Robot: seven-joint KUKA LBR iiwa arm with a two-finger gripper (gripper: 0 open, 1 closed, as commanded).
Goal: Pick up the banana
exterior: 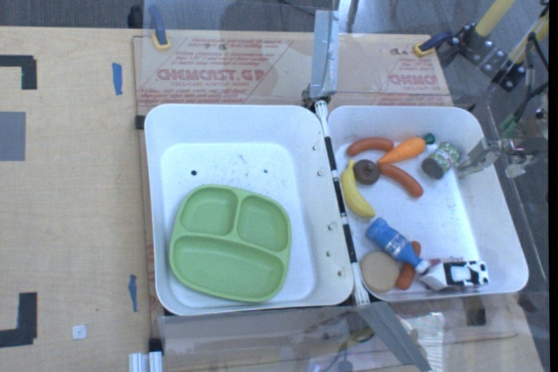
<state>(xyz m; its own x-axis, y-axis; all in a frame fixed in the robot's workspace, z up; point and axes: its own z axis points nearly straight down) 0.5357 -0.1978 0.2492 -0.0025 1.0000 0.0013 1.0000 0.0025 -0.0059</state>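
Nearest, bottle (pixel 392 243): blue, just below banana.
Banana (pixel 356 192): centre-right of frame, against right bin's (pixel 499 187) left wall, brown disc (pixel 366 172) touching.
Gripper (pixel 478 159): right, well apart; open or closed, cannot tell.
Risk: wall or disc may block the grasp.

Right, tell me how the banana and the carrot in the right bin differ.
The banana is yellow; the carrot is orange with a green tip. The banana curves and runs up-down along the bin's left wall; the carrot is straight and lies slanted near the top. The banana looks longer. Both lie flat in the right bin.
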